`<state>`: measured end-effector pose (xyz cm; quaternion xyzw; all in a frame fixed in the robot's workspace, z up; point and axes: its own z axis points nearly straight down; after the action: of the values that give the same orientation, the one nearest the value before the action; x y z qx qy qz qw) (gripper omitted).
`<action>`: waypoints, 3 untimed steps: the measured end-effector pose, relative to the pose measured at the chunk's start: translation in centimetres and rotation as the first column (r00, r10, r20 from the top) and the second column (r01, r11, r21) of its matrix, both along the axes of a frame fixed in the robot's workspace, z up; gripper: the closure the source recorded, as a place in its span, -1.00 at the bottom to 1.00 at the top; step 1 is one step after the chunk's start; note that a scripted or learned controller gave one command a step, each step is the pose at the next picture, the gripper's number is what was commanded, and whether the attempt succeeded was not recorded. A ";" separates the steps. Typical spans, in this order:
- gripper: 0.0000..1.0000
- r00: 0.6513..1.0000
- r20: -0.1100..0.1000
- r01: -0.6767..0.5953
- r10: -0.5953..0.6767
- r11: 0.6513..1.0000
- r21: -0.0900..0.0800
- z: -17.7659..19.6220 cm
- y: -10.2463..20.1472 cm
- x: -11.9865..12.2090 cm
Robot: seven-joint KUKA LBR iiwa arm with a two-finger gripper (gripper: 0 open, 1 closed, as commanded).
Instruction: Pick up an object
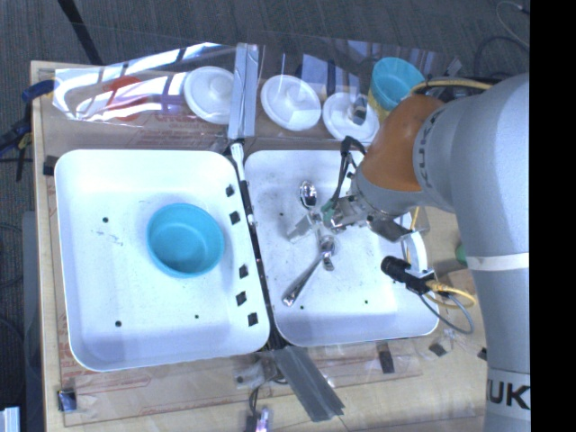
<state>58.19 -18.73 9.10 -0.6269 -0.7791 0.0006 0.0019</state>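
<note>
A spoon (310, 273) lies in the right bin (396, 318), and it seems the likeliest thing to pick. Its long axis runs at a slant, from a tip near the bin's lower left up and to the right, where its upper end reaches the area just under the gripper (331, 219). A second spoon (308, 193) lies just above and left of the gripper, its bowl towards the bin's far side, with another small metal piece (298, 230) just left of the gripper. The gripper hangs low over this cluster, so the slanted spoon stretches away from it down and to the left. Whether anything sits between the gripper's tips cannot be told, as the metal parts blur together. A blue bowl (185, 238) rests well apart in the left bin (81, 331).
</note>
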 end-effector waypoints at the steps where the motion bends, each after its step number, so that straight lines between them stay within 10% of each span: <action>1: 1.00 1.000 0.001 -0.004 0.004 1.000 0.000 1.1 0.0 0.1; 2: -1.00 1.000 0.001 -0.004 0.004 1.000 -0.001 1.1 0.0 0.1; 3: -1.00 0.999 0.003 0.050 -0.050 0.999 -0.001 0.1 2.1 5.7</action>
<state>63.88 -16.60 9.22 -0.6463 -0.7631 0.0004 0.0004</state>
